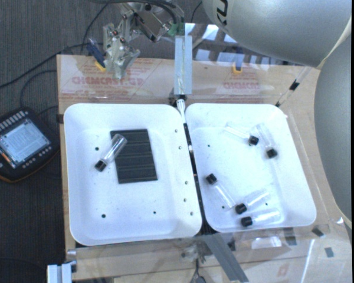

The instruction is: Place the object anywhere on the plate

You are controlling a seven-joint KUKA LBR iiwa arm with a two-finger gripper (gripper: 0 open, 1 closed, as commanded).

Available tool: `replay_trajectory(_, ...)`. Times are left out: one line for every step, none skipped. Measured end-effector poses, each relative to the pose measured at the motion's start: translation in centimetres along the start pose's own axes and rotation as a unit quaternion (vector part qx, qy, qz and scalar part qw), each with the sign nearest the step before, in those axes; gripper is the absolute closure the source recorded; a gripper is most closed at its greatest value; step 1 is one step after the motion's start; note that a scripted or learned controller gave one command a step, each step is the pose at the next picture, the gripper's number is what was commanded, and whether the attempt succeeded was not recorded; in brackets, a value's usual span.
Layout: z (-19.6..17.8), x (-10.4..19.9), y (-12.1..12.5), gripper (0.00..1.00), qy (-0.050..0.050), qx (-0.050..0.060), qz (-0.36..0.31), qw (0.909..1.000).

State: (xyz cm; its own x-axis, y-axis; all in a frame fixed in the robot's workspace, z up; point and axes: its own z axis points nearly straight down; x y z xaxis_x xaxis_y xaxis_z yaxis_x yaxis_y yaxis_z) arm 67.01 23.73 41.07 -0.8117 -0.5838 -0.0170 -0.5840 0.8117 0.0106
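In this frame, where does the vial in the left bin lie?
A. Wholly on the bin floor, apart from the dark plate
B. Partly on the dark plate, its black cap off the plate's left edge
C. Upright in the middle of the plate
B: the vial lies slantwise across the upper left corner of the dark ribbed plate, black cap over the white floor of the left bin.

The two shallow white plastic bins (76, 217) look smooth with a soft sheen. The dark rectangular ribbed plate (135, 158) is matt. The clear, glassy plastic tubes with black caps (110, 152) glint lightly. The large grey arm casing (283, 16) is smooth and satiny, and the small metal gripper (119, 55) looks bare and shiny.
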Motion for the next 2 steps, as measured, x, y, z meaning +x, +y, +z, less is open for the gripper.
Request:
replay_trajectory(-0.98, -0.15, 0.05, 1.00, -0.003, -0.002, 0.000, 1.0000)
replay_trajectory(-1.96, -0.29, 0.07, 1.00, -0.007, -0.004, 0.001, 1.0000)
